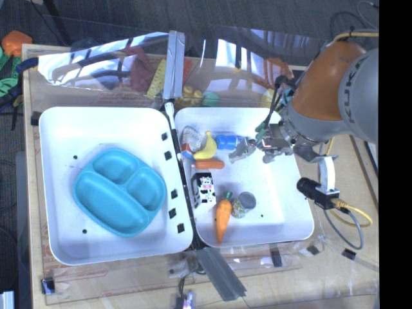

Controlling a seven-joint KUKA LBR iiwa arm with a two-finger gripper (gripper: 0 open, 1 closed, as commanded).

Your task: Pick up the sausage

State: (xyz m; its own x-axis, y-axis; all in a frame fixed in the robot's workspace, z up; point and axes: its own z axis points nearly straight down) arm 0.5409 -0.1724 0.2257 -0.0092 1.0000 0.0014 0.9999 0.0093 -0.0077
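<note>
A pale wooden bench (pixel 335 250) carries two shallow white bins side by side, with dark carpet beyond it. Part of the white "KUKA" lettering reads on the grey arm (pixel 341 89). The pincer (pixel 243 150) hangs over the right bin (pixel 290 205); whether it is parted or closed cannot be made out, and nothing is seen in its grip. Just to its left lie a blue bottle (pixel 226 141), a yellow banana (pixel 206 147) and, slightly lower, the orange-red sausage (pixel 208 164), lying flat near the bin's left wall. Below the pincer sit a black-and-white carton (pixel 205 190), a carrot (pixel 223 217) and a small tin (pixel 244 203). Far to its left, the left bin (pixel 58 134) holds a blue divided plate (pixel 120 190).
</note>
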